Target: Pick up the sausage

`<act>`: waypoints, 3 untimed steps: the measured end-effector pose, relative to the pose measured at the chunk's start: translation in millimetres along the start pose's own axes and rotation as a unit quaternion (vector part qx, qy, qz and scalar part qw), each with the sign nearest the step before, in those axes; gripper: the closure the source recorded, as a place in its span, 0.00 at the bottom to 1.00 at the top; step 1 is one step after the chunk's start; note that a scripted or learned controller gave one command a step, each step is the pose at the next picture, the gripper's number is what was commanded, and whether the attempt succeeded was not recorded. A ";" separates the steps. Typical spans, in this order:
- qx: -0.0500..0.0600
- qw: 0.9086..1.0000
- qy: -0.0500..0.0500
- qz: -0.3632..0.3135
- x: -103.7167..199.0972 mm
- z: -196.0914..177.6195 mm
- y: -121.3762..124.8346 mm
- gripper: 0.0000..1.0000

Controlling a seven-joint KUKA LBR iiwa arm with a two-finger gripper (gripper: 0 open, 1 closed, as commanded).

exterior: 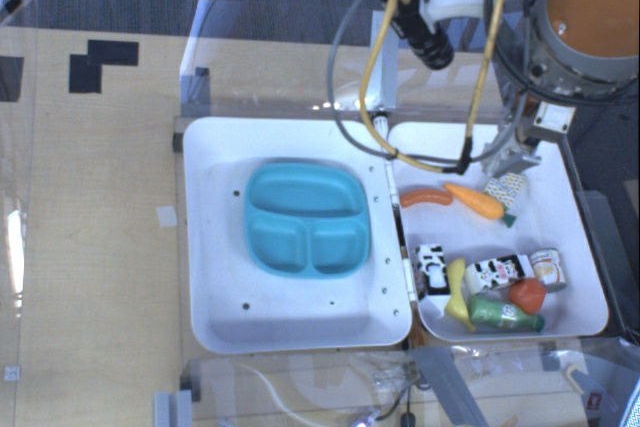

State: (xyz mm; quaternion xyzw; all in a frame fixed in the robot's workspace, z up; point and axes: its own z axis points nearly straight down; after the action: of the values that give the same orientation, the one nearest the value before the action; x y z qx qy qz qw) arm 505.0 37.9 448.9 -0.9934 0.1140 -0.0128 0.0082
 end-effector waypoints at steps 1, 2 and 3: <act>-0.006 1.000 -0.009 0.015 74.6 16.2 -62.3 1.00; -0.002 1.000 -0.007 0.015 75.6 4.5 -64.1 1.00; 0.002 1.000 -0.004 0.016 76.6 -6.8 -66.1 1.00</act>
State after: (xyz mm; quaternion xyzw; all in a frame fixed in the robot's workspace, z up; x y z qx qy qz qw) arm 594.4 84.8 458.8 -0.9915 0.1295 -0.0088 0.0113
